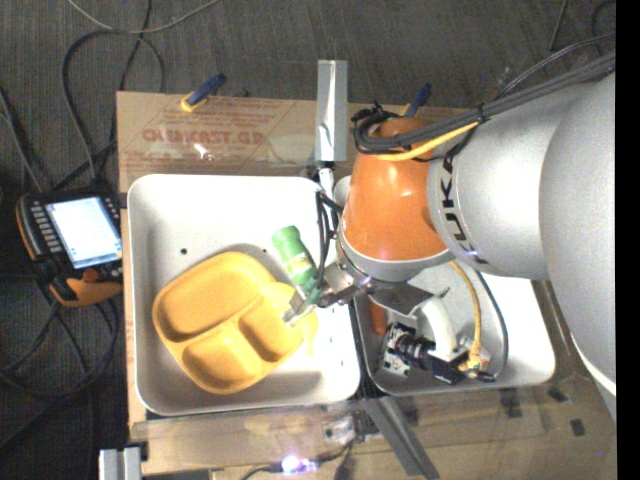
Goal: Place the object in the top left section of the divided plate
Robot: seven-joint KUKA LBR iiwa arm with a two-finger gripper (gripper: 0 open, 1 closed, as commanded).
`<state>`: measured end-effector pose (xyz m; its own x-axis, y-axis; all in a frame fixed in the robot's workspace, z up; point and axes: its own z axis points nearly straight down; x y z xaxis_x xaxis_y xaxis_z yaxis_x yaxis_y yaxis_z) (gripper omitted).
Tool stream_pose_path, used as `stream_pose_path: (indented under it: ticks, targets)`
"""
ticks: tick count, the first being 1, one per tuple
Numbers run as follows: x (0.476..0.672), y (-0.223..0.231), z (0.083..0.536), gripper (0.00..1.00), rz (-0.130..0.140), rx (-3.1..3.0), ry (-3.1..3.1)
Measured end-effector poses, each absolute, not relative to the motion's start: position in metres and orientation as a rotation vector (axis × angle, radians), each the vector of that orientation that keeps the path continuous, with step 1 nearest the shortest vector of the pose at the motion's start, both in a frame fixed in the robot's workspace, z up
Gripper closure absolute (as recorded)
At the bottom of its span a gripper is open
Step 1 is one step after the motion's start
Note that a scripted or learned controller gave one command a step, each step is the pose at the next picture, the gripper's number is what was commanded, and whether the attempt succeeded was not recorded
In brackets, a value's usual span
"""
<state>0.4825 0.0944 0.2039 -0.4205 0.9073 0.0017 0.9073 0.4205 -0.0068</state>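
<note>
We see the green bottle [293,255] over the left bin [140,268], tilted, its lower end meeting the fingers [303,305] just past the right rim of the yellow divided plate [225,323]. The fingers look closed on the bottle's lower end, though the contact is small and partly blurred, so we judge the hold as a thin one at the tip and not around the body.

That is our first worry: a bottle pinched by one end and leaning could swing or slip out as the arm [400,208] travels, and it would then land in the right-hand compartments or on the bin floor beside the plate. The second worry is aim. The plate sits turned at an angle, so "top left" (as we read it, the large section toward the upper left of the plate) lies on the far side of the dividers from the bottle; releasing early would put the bottle in the wrong section. A long bottle could also come to rest across a divider ridge instead of lying inside one compartment.

For room, we have open bin floor above and to the left of the plate, and the bin's walls stand well apart from it there. The tight side is the right: the wall between the two bins runs just beside the fingers, with cables hanging near the wrist.
</note>
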Motion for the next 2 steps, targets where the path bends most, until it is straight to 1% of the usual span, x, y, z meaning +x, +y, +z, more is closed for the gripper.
stream_pose_path:
  ticks: [1,2]
  targets:
    - [0.5037,0.0874,0.1816,1.0,0.008,-1.598,-2.701]
    - [0.5038,0.088,0.1818,0.0,0.005,-1.596,-2.701]
